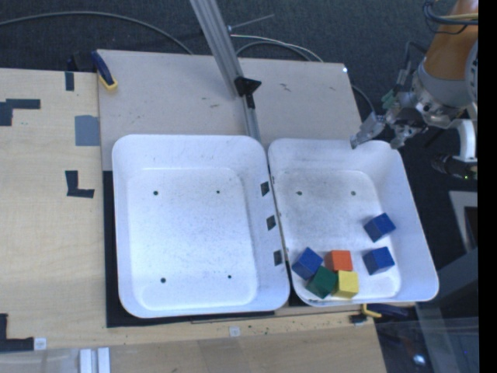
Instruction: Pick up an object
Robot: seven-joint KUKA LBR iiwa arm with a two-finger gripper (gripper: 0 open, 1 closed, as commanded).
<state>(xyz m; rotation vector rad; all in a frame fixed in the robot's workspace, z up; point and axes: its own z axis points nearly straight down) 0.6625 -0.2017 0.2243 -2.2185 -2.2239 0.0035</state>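
Several small cubes lie in the right bin (404, 179), toward its near side. One blue cube (380, 226) sits alone near the right wall, and a second blue cube (378, 259) lies just below it. A third blue cube (307, 262), an orange cube (338, 259), a green cube (321, 283) and a yellow cube (347, 284) crowd together at the near edge. My gripper (382, 134) hovers over the bin's far right corner, well away from the cubes. It is open, with nothing between its fingers.
The left bin (124, 208) lies beside the right one. A slanted metal rail (221, 45) rises from the gap between the bins at the back. Cables run across the dark floor behind the bench. A blue and yellow clamp (104, 71) sits at the board's far left corner.
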